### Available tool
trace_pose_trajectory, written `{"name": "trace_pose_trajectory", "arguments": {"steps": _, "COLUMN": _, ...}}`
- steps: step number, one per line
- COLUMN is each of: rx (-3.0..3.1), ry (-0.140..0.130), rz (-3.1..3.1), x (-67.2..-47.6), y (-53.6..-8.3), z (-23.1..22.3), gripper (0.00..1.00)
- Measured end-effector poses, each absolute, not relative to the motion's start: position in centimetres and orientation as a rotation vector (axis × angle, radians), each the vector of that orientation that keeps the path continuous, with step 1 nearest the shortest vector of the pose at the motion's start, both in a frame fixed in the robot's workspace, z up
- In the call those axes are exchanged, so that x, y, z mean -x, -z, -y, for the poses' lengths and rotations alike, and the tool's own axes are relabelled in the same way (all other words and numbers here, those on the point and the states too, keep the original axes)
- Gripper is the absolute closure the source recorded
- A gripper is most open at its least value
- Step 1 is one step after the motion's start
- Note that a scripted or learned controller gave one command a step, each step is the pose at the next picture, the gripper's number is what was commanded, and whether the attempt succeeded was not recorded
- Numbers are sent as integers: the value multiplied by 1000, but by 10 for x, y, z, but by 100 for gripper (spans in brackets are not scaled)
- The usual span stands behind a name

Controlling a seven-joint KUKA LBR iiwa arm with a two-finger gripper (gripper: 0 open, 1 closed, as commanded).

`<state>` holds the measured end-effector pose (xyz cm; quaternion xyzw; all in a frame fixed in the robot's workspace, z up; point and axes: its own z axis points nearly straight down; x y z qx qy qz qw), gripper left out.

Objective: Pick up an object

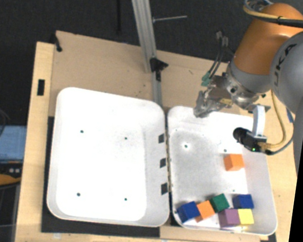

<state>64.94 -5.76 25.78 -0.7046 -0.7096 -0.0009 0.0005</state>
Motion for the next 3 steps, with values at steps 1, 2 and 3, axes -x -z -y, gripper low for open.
{"name": "trace_pose_trajectory", "arguments": {"steps": 1, "rx": 2214, "ry": -1, "rz": 2227, "x": -635, "y": -243, "z": 8, "gripper": 100}}
{"name": "trace_pose_trajectory", "arguments": {"steps": 2, "rx": 2212, "ry": 0, "rz": 2228, "x": -631, "y": -240, "z": -43, "gripper": 100}}
{"name": "trace_pose_trajectory", "arguments": {"steps": 3, "rx": 2212, "ry": -2, "rz": 2227, "x": -610, "y": -229, "z": -95, "gripper": 100}}
